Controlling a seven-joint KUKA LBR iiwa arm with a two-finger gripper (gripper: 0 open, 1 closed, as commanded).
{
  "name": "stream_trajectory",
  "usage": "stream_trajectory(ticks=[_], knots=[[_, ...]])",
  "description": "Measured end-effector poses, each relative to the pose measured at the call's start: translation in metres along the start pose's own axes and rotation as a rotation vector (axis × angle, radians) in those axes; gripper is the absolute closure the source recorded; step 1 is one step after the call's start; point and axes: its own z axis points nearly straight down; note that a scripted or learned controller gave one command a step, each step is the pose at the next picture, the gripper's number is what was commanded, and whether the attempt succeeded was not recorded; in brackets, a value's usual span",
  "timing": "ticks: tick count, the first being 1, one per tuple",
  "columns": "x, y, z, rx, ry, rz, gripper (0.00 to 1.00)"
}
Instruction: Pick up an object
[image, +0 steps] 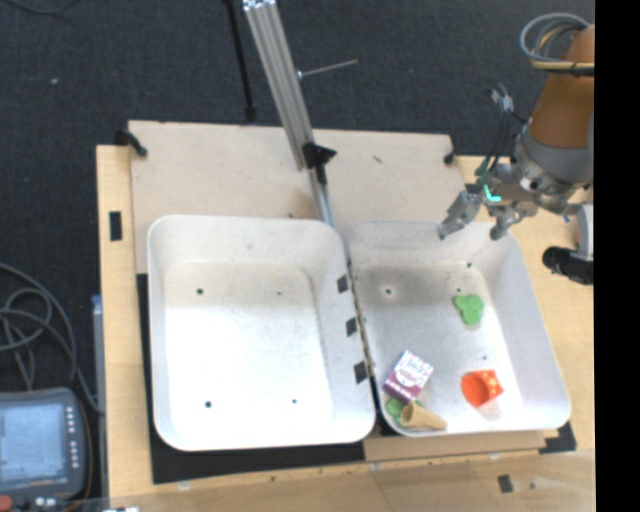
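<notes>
We see the gripper spread open, empty, above the right bin's far rim; green piece lies nearest, toward the camera.

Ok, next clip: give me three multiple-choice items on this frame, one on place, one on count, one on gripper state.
1. Which bin holds the objects? A) left-hand bin in view B) right-hand bin in view C) both
2. How many orange objects lie there? A) none B) one C) three
3. The gripper is: A) open above the bin's far edge B) shut on the green piece C) shut on the box

Key: 1 B, the green piece, orange object and purple-white box all lie in the right-hand bin. 2 B, just one. 3 A, the gripper has its fingers spread, holding nothing.
</notes>
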Motion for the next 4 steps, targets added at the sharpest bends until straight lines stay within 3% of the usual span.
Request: stream_trajectory(ticks=[1,4], knots=[[0.0,0.001,-0.002,-0.003,-0.003,-0.002,0.0],[-0.01,-0.013,0.152,0.001,-0.002,0.007,0.0]])
